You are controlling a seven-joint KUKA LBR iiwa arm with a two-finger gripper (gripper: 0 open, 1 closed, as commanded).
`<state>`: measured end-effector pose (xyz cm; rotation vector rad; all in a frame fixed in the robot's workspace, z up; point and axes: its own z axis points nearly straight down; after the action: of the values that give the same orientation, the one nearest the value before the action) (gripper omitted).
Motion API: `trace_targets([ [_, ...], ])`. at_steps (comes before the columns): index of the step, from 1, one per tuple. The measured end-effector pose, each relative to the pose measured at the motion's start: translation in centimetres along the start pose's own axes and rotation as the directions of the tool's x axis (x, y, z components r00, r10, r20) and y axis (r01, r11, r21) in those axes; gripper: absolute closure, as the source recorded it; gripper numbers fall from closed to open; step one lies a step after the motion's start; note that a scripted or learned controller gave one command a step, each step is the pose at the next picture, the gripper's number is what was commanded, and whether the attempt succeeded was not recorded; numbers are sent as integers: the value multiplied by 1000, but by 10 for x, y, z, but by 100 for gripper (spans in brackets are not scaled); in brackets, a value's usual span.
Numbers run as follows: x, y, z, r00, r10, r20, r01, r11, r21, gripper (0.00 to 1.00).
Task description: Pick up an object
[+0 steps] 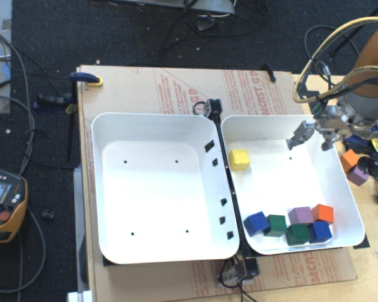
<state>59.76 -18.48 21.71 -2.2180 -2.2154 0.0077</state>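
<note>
**Gripper poised over right bin, nothing in its grasp**

Camera view: The gripper hangs at the two o'clock corner of the right bin, its two fingers spread apart with nothing between them. One dark fingertip points down toward the bin floor; the other sits nearer the bin's far rim.

A yellow block lies alone at about ten o'clock in the right bin, near the divider, well apart from the gripper. Along the six o'clock wall the other blocks cluster together: a blue block, a green block, a darker green block, a purple block, an orange block and a second blue block.

The left bin sits at nine o'clock, touching its neighbour.
</note>
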Motion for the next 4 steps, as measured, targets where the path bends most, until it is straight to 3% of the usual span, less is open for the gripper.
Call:
trace_targets([
  [1, 0, 2, -5, 1000, -1, 1, 1, 1000, -8, 0],
  [3, -6, 4, 98, 1000, -2, 0, 2, 1000, -4, 0],
  [4, -6, 4, 130, 1000, -1, 1, 1, 1000, -6, 0],
])
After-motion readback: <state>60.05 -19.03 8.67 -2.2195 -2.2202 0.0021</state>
